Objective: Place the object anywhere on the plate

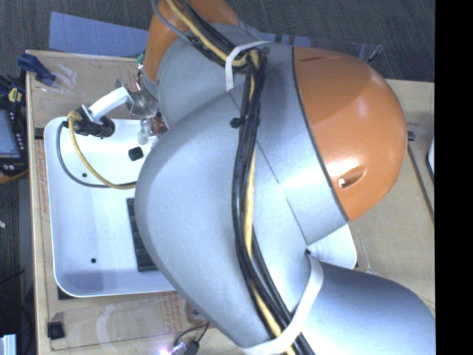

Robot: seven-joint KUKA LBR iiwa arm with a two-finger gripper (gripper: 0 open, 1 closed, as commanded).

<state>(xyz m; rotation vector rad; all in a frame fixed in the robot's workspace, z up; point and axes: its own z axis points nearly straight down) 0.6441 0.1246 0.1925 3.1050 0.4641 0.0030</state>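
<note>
Arm (251, 198) looms over left bin (81, 272), tool (148, 120) above it

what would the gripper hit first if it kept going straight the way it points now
Probably the white floor of the left bin. The gripper seems to point down into it, though the arm hides much and depth is unclear.

No text, label, brand, number or sign can be read here; the grey and orange arm (281, 183) bears no legible marking; the white bin (81, 228) and the wooden tabletop (111, 320) show none either; faint printing near the tabletop's front edge is too blurred to make out.
</note>
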